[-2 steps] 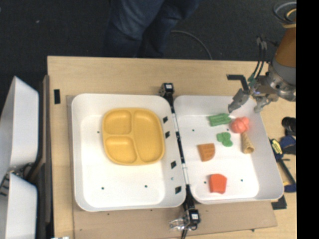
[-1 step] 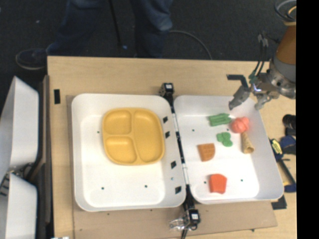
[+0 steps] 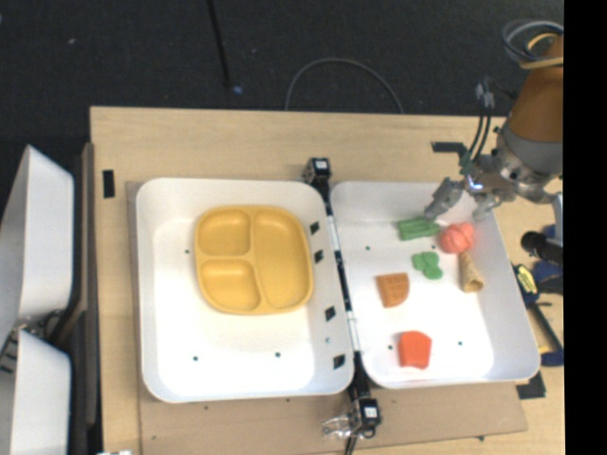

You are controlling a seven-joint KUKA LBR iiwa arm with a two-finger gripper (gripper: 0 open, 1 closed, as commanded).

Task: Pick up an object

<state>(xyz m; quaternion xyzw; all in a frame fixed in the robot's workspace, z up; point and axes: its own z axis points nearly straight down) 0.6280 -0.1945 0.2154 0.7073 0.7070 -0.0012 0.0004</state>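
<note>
Toys lie in the right bin [image 3: 503, 349]: a green block [image 3: 417, 227], a pink ball [image 3: 457, 238], a small green piece [image 3: 427, 264], an orange wedge [image 3: 393, 288], a red block [image 3: 413, 348] and a tan stick [image 3: 470, 273]. The claw [image 3: 465, 200] hangs over the bin's far end, its fingers spread wide and holding nothing, just above the green block and pink ball. A yellow tray [image 3: 253, 258] sits in the left bin [image 3: 171, 349] on the desk [image 3: 190, 131].

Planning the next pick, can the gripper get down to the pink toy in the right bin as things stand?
Probably yes. The gripper hangs open just above the pink toy, nothing covers it, though the green block and tan piece lie close.
</note>
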